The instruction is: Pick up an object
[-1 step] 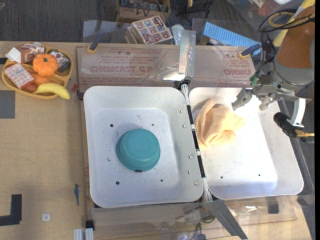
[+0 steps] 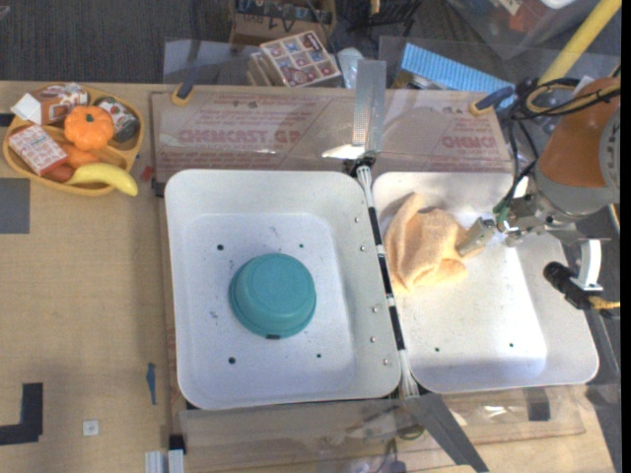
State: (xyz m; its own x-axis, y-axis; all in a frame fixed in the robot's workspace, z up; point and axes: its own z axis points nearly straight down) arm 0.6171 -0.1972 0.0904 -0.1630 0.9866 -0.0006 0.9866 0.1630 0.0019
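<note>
Landmark for this entry: the divider [image 2: 380, 254] between the two white bins.

Right of the divider, in the right bin [image 2: 513, 348], a crumpled tan cloth [image 2: 422, 244] lies bunched against the divider's upper half. Left of the divider, an upturned teal bowl [image 2: 273, 295] sits near the middle of the left bin [image 2: 197, 363] — well apart from the arm.

The arm [image 2: 577, 151] reaches in from the far side of the right bin, away from the divider. The gripper [image 2: 477, 238] sits low at the cloth's outer edge, touching or just short of a fold. I cannot tell whether it is parted or closed; the tip is too small and blurred against the fabric. No cloth is visibly pinched.

Judgement: the cloth is the likely target, and the grasp is not yet confirmed.

Risks from here:
- Contact is at the edge only — a thin fold may slip out on lift.
- Limp fabric could drag or unfurl rather than rise, catching on the divider.
- If the tip is beside the fold rather than around it, it closes on nothing.
</note>
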